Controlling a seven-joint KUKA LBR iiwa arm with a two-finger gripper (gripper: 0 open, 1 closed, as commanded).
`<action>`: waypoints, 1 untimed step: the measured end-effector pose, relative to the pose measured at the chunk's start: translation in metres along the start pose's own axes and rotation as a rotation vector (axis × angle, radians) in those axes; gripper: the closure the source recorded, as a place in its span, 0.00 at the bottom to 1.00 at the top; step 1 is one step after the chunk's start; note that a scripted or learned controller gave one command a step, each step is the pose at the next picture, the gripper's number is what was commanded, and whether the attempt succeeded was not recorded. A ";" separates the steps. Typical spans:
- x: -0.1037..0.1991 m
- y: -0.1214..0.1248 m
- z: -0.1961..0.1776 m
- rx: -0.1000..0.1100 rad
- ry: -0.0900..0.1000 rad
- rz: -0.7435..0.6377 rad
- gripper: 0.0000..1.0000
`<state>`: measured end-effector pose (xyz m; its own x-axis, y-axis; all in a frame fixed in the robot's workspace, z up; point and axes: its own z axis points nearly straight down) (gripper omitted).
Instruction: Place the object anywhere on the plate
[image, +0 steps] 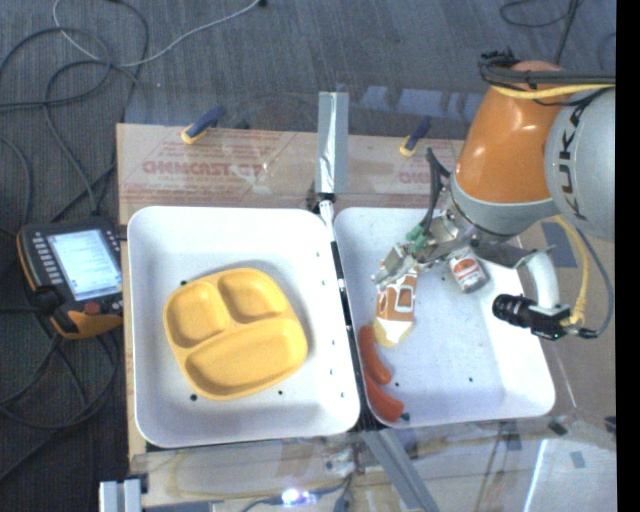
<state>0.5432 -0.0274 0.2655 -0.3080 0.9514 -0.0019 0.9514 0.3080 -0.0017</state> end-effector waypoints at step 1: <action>0.089 0.054 0.083 0.002 0.003 -0.090 1.00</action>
<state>0.5670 0.0735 0.1823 -0.3918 0.9201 0.0015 0.9200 0.3918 -0.0040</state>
